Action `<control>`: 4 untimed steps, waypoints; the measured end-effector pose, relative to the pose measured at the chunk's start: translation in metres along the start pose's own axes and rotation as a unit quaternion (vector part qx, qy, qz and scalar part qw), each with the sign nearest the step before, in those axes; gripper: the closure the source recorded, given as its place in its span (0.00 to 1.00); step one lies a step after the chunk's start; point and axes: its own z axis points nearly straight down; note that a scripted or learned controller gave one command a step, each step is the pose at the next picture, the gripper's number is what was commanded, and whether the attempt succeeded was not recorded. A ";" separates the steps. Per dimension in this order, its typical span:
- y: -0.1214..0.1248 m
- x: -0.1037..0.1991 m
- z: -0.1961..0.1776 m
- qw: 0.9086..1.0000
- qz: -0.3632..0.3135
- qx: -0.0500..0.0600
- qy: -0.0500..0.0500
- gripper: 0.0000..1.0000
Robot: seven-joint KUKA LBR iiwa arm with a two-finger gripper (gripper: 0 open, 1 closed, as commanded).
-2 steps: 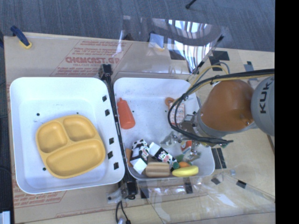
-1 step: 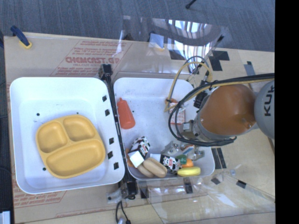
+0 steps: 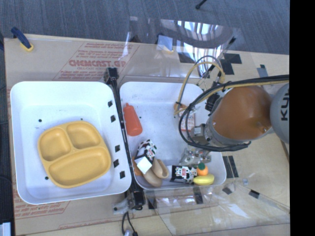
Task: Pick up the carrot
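Observation:
The carrot (image 3: pixel 132 121) is an orange tapered piece lying in the right bin (image 3: pixel 162 95), close against its left wall, with its length running front to back. My gripper (image 3: pixel 196 157) hangs low over the bin's front right part, well to the right of the carrot and apart from it. It is just above a small orange and green toy (image 3: pixel 202 170) and a yellow piece (image 3: pixel 204 180). The orange wrist band and the cables hide the bin floor behind the gripper.
Along the right bin's front wall lie a black-and-white cow-patterned toy (image 3: pixel 145 151), a tan piece (image 3: pixel 156 173) and a cow-patterned block (image 3: pixel 183 173). The left bin (image 3: pixel 29 95) holds a yellow divided plate (image 3: pixel 74 154). A black divider (image 3: pixel 116 114) separates the bins.

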 end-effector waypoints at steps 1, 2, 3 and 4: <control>0.000 0.000 0.000 1.000 0.000 0.000 0.000 0.00; 0.005 0.002 0.007 0.987 -0.163 0.003 -0.003 0.00; 0.003 -0.002 0.005 0.956 -0.294 0.010 -0.003 0.00; 0.003 -0.003 -0.004 0.955 -0.296 0.008 -0.004 1.00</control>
